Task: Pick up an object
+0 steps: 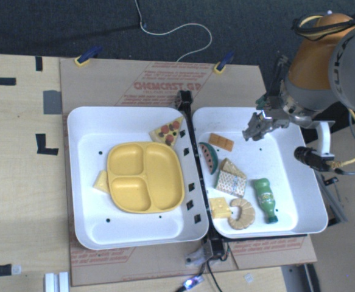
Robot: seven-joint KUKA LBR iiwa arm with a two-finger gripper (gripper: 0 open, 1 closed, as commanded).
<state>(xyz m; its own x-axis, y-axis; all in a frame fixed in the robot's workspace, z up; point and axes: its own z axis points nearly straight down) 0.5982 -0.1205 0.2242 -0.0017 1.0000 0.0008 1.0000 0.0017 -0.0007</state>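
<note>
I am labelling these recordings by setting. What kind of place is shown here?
Probably a robotics lab bench for grasping trials: two white bins taped-down on cardboard, toy food such as a green bottle, and a robot arm's gripper above them.

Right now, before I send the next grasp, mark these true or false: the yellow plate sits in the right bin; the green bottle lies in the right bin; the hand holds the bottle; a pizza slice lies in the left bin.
1. Yellow plate sits in the right bin: false, it sits in the left bin.
2. Green bottle lies in the right bin: true.
3. The hand holds the bottle: false, it is above the bin's far end, apart from the bottle.
4. Pizza slice lies in the left bin: true.
</note>
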